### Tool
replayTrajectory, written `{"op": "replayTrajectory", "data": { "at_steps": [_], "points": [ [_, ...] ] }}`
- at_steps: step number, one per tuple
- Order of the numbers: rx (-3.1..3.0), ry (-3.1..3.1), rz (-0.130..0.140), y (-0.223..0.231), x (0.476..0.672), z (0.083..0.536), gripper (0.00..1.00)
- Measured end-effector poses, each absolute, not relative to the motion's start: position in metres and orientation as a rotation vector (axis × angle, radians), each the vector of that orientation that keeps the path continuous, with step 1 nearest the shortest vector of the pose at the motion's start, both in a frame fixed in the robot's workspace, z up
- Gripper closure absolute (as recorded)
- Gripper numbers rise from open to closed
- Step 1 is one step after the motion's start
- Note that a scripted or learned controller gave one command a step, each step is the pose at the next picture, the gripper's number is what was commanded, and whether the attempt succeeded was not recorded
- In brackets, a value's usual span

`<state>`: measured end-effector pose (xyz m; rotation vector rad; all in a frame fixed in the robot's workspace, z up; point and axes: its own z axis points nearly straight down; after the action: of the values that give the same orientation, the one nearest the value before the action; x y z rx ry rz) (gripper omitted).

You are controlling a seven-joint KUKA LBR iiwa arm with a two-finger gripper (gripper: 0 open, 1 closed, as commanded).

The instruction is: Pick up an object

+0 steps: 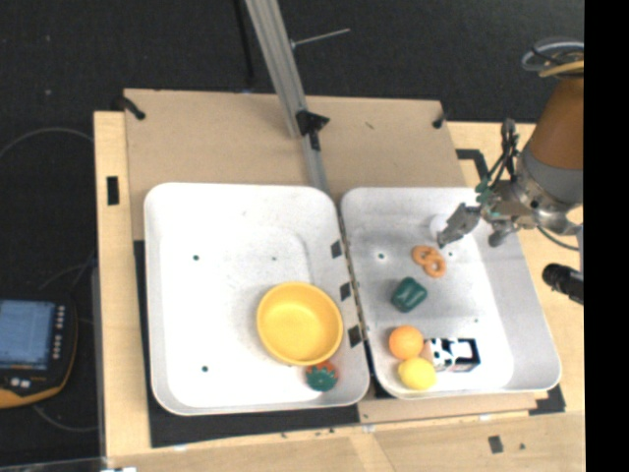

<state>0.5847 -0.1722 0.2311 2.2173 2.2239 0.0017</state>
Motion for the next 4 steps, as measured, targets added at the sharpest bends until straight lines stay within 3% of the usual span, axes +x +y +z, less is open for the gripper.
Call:
{"op": "replayTrajectory", "data": {
  "at_steps": [1, 3, 4],
  "points": [
    [2.218, 2.224, 0.002, -0.172, 0.585, 0.231, 0.00],
    [2.220, 2.225, -0.006, -0.175, 0.599, 0.119, 0.00],
    [2.222, 2.220, -0.004, -0.177, 0.599, 0.100, 0.00]
  ]
}}
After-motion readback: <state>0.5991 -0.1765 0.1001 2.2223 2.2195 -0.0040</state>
